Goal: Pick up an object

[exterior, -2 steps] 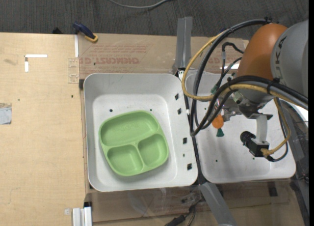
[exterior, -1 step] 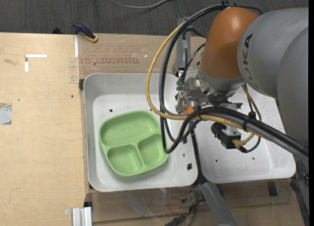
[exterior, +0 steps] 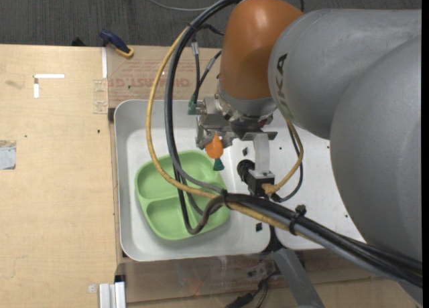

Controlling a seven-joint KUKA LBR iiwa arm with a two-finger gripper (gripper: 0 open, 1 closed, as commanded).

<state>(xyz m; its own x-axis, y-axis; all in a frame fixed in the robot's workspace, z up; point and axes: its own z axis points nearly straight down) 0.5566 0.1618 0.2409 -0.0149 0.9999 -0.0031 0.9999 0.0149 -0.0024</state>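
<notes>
A small orange toy carrot (exterior: 214,147) with a teal-green tip hangs at the end of my gripper (exterior: 214,144), between its dark fingers. The gripper is shut on it, over the far right rim of a green divided plate (exterior: 161,196). The plate lies in the left white bin (exterior: 124,186). The grey arm with its orange band comes in from the right and hides most of the right bin (exterior: 315,186).
Black and yellow cables (exterior: 181,186) droop from the wrist across the green plate. A wooden board (exterior: 53,166) lies left of the bins. A blue and yellow clamp (exterior: 115,42) sits at the board's far edge.
</notes>
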